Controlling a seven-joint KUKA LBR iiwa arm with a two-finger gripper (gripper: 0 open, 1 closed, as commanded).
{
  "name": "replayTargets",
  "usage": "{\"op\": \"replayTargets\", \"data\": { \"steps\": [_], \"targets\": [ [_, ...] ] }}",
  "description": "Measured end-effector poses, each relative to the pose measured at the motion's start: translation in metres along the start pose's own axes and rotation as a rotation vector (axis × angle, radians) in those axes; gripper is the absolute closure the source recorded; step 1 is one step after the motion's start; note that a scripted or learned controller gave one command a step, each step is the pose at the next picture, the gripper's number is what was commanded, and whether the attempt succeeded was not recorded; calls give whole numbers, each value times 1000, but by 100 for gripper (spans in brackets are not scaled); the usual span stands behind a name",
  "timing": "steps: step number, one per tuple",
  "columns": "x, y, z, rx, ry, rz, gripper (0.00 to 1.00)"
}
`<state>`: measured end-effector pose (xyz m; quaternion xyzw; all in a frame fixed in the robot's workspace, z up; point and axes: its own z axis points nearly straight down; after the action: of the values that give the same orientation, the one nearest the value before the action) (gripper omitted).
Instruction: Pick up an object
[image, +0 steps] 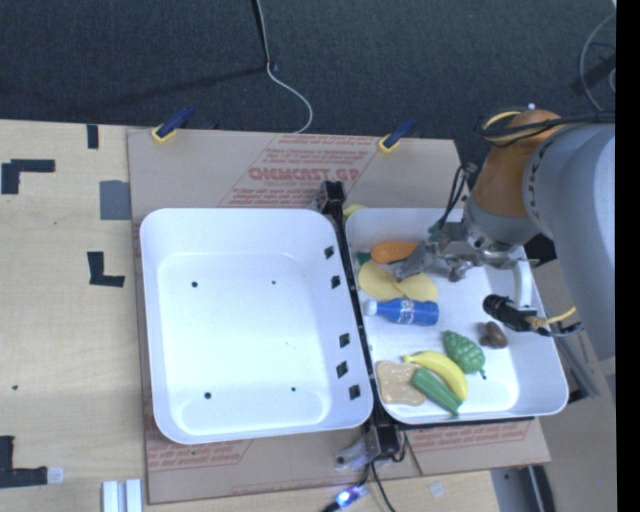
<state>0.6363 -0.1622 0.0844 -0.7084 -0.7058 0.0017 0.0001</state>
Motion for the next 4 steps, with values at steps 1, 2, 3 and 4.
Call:
{"op": "replayTargets", "data": {
  "steps": [1, 2, 3, 4],
  "targets": [
    [4, 2, -10, -2, 1, -5, 100],
    [17, -12, -2, -7, -1, -4, 100],
    [17, -12, -1, -4, 1, -4, 0],
    [10, 21, 3, 23, 3, -9, 0]
  ]
}}
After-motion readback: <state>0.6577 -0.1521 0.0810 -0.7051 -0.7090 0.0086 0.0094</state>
